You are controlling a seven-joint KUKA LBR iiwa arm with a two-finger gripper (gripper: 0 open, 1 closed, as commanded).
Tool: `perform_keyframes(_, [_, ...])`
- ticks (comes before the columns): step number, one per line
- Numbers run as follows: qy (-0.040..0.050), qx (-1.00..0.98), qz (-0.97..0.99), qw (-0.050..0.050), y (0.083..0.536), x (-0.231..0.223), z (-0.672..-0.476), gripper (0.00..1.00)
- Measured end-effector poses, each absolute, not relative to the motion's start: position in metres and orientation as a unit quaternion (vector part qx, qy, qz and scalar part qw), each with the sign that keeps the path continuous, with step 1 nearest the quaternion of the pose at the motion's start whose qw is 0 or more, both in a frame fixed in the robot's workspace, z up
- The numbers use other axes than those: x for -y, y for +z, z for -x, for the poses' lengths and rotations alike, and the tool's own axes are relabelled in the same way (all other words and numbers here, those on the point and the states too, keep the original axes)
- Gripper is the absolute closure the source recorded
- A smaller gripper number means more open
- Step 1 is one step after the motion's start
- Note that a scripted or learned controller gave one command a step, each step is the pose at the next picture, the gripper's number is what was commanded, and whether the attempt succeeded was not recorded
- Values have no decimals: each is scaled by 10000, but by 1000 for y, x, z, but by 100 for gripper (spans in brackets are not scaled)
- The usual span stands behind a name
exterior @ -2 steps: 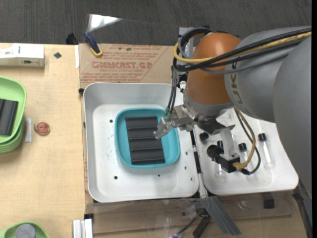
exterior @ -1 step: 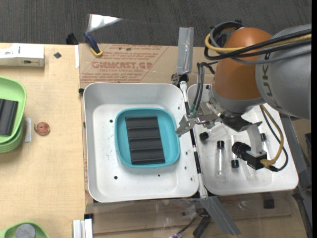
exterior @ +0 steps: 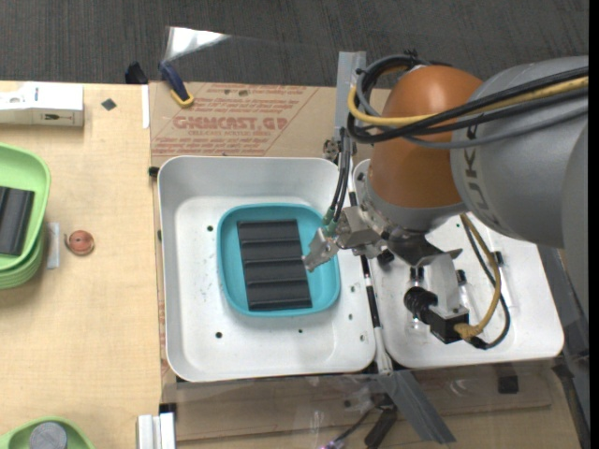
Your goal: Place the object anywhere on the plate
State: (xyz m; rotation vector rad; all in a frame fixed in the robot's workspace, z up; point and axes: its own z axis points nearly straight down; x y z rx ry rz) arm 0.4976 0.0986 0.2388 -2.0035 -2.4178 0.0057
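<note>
Firstly, far left of the pincer (exterior: 318, 251): green tray (exterior: 21, 171), cut by the frame edge, a flat black item (exterior: 13, 219) lying in it.
Far left and above: white carton (exterior: 39, 106) on the wooden bench (exterior: 94, 344).
Well left, at about pincer height: small copper-coloured disc (exterior: 80, 241) on the bench.
Above and left: cardboard sheet (exterior: 234, 115) with red print, tucked behind the bins.
Left, around and below: left white bin (exterior: 187, 330), shallow, bearing the teal plate (exterior: 227, 265).
Just left: dark ribbed block (exterior: 273, 265), rectangular, four ridges across, lying flat on the teal plate, square with its sides; right edge just beside the pincer, contact not clear.
Pincer itself: grey metal, tilted, over the right rim of the plate. Degree of opening: cannot tell. Nothing seen in its grasp.
Right and above: orange band (exterior: 421, 148) of the arm, yellow and black cables (exterior: 440, 110) looped over it.
Further right: grey arm (exterior: 538, 148), entering from the frame edge.
Right and below: right white bin (exterior: 529, 330), black fitting (exterior: 435, 316) with a yellow cable hanging over it.
</note>
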Motion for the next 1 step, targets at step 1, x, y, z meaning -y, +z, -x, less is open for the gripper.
perform_keyframes(1, [24,7498,6616,3,232,-35,-532,0])
